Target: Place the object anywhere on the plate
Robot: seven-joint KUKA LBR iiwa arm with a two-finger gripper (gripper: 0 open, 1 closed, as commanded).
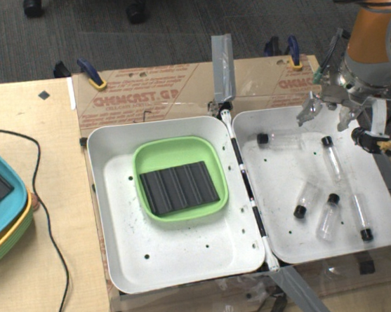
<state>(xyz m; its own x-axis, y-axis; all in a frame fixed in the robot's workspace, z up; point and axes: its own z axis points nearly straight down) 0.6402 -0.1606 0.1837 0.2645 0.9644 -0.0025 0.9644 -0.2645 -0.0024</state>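
Note:
A green plate sits in the left bin with a dark ridged mat lying on it. Several clear plastic tubes with black caps lie in the right bin: one near the bin's middle right, one lower down, one beside it, one at the lower right, and one at the upper left. My gripper hangs over the right bin's far right corner, above the tubes. It is open with nothing between its fingers.
The two bins meet along a central rim. A stack of teal and yellow trays rests on the wooden bench at far left, with a black cable trailing past it. Clamps hold the cardboard backing behind the bins.

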